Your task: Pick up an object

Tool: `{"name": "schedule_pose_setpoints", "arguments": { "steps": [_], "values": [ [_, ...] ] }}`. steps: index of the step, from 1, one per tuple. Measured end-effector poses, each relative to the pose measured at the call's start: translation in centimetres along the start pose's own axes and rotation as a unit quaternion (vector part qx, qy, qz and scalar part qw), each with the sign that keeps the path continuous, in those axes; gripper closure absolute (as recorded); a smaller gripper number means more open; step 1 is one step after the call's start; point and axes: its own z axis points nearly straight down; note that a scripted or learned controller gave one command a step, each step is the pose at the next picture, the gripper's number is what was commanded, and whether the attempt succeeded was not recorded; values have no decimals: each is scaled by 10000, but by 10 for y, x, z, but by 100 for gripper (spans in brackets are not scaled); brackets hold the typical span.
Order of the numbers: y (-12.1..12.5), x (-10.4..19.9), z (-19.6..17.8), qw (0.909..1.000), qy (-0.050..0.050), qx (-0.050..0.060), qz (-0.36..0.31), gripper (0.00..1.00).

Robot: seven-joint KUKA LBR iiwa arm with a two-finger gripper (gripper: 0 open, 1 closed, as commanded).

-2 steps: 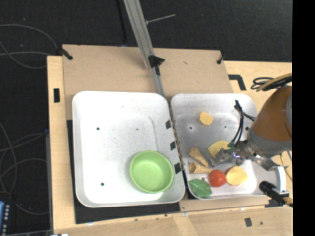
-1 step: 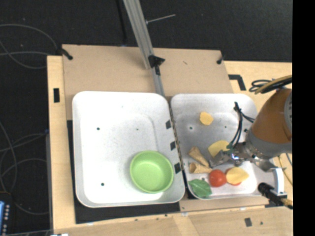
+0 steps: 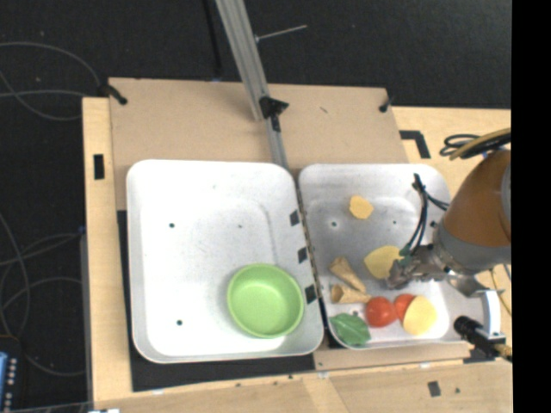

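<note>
Yellow lump (image 3: 381,260), the likeliest target, is lying in the right bin (image 3: 379,183), toward its three o'clock side, with the gripper (image 3: 406,271) hanging just at the lump's four o'clock edge. The step in hand appears to be the approach for a grasp; next the arm is needing to settle over the lump, close on it and lift. Whether the fingers are spread or pressed together I cannot tell, since the wrist is hiding them, and nothing is showing between them. Around the lump: a small yellow piece (image 3: 361,206) at twelve o'clock, tan wedges (image 3: 345,273) at eight, a red tomato (image 3: 380,311) and a pale yellow fruit (image 3: 419,315) at six. The left bin (image 3: 172,196) is holding a green bowl (image 3: 265,300).
</note>
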Motion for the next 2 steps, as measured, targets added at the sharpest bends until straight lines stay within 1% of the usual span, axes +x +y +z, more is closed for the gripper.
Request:
{"name": "schedule_pose_setpoints", "arguments": {
  "steps": [1,2],
  "values": [
    [10,-7,-59,10000,-5,-18,-47,100],
    [12,-8,-94,10000,-1,-11,-52,100]
  ]
}}
